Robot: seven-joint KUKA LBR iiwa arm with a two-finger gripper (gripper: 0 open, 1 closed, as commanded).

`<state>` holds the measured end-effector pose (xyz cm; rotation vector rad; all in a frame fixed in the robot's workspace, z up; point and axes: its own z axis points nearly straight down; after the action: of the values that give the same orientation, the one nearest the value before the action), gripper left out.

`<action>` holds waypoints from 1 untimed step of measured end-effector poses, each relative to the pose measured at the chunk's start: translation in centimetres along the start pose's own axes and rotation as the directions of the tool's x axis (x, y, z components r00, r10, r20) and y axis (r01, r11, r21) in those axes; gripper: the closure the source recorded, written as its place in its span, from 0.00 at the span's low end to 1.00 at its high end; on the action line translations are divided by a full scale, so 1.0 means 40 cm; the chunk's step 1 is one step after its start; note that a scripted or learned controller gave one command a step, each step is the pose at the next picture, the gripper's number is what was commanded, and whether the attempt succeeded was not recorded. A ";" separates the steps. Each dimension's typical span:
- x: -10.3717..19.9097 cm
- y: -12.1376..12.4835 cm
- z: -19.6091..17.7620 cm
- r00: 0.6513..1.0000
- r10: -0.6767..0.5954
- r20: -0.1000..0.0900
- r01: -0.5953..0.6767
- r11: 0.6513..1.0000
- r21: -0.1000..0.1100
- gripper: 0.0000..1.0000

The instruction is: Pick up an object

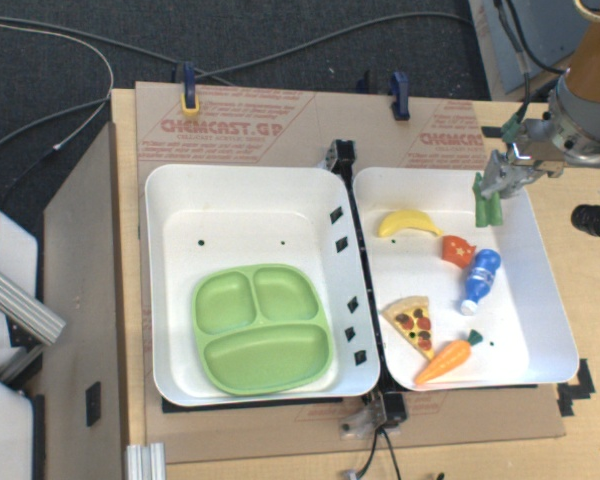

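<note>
So the arm is poised over the far right corner of the right bin [540,268], its gripper [488,208] hanging just above the bin's far rim, and nothing seems to be picked up yet. The green fingers [487,211] point down and sit close together, with nothing between them as far as I can see from here (they are small and partly lost against the white wall, so I would not swear to the exact gap).

All the likely targets lie in that right bin. A banana [408,224] sits at the far side, nearest the gripper and a little to its left. Nearer in come a red pepper [457,250], and a blue bottle [479,278] touching it, then a pizza slice [412,323] and a carrot [445,360] at the near edge. The left bin [170,268] holds a green divided plate [263,328].

My guess is that this is the approach step. Next the arm would need to travel left and nearer over one chosen item, spread its fingers, then drop straight down. The banana looks easiest, since it lies apart from the others.
</note>
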<state>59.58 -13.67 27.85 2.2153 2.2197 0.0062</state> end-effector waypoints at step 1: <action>0.127 0.002 -0.002 1.000 -0.004 -0.003 0.004 1.000 0.008 1.00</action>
<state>59.67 -8.58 27.91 2.2165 2.2297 0.0013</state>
